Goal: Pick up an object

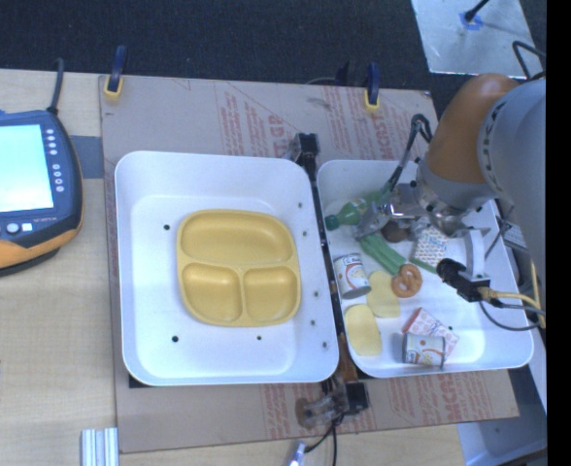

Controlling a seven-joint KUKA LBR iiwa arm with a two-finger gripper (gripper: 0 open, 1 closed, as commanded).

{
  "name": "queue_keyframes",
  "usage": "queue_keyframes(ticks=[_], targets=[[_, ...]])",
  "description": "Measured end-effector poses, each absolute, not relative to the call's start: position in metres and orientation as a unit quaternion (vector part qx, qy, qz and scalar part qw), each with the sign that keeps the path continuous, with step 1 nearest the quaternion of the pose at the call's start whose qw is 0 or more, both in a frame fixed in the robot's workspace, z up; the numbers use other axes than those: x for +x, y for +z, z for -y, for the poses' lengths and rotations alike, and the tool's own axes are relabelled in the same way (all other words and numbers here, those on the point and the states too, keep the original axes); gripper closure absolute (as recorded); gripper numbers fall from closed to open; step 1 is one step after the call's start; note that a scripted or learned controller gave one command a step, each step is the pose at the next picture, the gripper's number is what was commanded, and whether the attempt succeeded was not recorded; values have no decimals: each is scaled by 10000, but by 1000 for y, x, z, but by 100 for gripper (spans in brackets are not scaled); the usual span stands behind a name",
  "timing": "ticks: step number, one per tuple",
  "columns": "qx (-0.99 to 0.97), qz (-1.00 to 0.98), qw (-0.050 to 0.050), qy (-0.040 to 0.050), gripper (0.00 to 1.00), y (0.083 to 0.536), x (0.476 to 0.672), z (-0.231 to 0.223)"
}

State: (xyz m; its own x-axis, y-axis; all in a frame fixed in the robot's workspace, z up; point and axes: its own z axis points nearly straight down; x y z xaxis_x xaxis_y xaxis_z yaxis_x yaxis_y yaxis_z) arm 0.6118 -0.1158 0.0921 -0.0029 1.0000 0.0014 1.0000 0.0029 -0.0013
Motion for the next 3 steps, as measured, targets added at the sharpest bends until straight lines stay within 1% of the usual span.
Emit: queue_keyframes(ticks=[1,2,3], targets=[[-7054,7087,115,74,0,89,651,149],[-7057,7085,12,13,0,92,622,126],[-7056,7084,116,72,0,89,651,142]])
